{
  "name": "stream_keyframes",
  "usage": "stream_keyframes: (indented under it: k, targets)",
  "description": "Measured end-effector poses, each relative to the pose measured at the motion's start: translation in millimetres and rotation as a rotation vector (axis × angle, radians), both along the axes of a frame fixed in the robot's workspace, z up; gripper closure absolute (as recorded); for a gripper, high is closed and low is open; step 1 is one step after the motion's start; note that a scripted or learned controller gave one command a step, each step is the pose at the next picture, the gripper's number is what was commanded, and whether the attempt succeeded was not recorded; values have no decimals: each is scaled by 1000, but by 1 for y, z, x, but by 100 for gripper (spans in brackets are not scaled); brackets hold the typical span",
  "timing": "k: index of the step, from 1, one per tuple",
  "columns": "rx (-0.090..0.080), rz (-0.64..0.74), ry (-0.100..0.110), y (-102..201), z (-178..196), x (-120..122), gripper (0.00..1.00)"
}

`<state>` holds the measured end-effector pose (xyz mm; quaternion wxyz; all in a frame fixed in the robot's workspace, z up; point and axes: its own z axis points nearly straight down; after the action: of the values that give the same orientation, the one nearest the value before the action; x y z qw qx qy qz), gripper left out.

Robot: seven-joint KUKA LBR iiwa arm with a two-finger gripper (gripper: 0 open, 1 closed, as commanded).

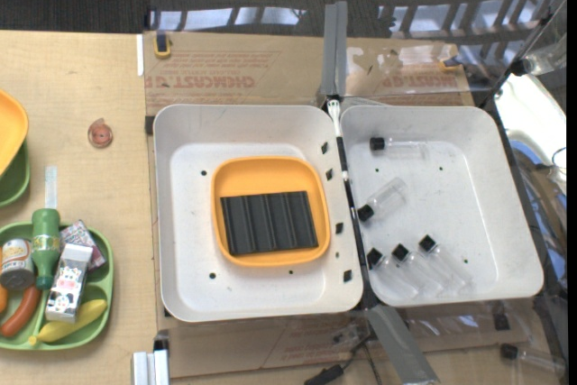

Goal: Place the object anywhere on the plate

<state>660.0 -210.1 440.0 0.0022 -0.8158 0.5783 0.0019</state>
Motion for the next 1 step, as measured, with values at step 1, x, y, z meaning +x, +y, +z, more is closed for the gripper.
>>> stream_keyframes:
  k: [1]
  targets:
    - [-2, 387, -3, -1, 1, 0, 100]
